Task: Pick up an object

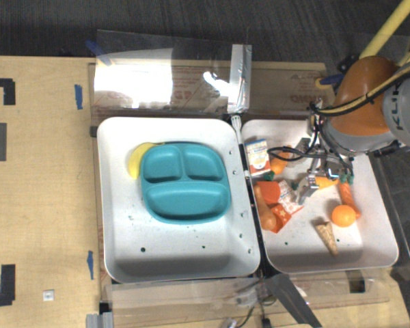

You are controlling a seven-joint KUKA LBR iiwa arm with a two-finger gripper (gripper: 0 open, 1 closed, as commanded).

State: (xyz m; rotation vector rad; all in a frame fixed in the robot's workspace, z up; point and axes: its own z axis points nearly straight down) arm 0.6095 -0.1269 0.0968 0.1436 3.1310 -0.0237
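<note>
A: Where's the orange ball [343, 215]?
B: At 4 o'clock in the right bin [379, 251]. It's light, round and slippery, so grab its middle.
A: And the gripper [313, 183]?
B: It hangs nearby; can't tell its state.

Camera: single, fixed above worktop [41, 183]
Facing: down, at a slant
Range: moderate; both white bins in full
Arm [369, 108]: enters from right edge of view
</note>
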